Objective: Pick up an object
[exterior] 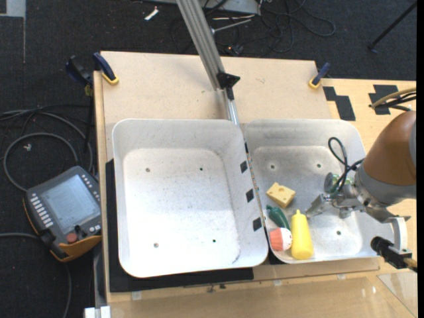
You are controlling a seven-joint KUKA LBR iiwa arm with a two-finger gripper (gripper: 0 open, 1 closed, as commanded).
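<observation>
Gripper point(320, 207) hangs low inside the right bin point(301, 144), reaching leftward from the arm point(391, 161) that enters at that bin's right side, and its tip points toward the small pile of objects; nothing shows between its prongs, though whether they are spread or closed I cannot tell at this size. Three candidates lie grouped along the bin's left and front parts: a yellow cheese wedge point(281, 194) near the dividing wall, a yellow bottle point(301, 236) lying lengthwise just below and left of the gripper, and a red-and-white toy point(280, 238) with a green piece point(277, 216) touching the bottle's left side. Because they crowd against the wall and front rim, a low, slanted approach from the open right makes sense. By my judgement the bottle is the nearest target, and no pick is made yet. Beside it, the left bin point(132, 138) holds no candidates.
</observation>
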